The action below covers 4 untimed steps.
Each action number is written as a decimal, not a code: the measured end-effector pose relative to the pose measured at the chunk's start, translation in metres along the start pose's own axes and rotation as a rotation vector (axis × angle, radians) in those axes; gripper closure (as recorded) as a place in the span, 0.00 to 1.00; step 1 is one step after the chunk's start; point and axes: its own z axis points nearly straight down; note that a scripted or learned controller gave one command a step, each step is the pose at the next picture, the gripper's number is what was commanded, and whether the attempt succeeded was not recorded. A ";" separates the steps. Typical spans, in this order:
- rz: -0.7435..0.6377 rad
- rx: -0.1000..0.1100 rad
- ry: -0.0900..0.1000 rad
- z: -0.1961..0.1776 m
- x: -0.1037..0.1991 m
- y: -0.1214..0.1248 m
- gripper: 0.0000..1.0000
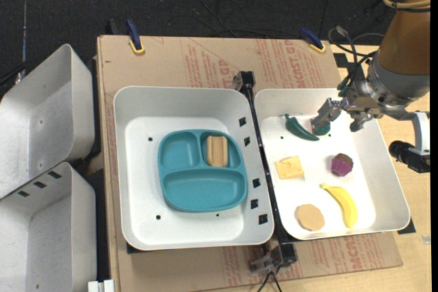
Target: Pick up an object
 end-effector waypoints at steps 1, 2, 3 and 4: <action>0.000 0.000 0.000 0.000 0.000 0.000 0.00; -0.001 0.004 0.001 0.053 0.010 0.003 0.00; 0.003 0.006 0.001 0.118 0.012 0.001 0.00; 0.003 0.003 0.002 0.171 0.013 0.001 0.00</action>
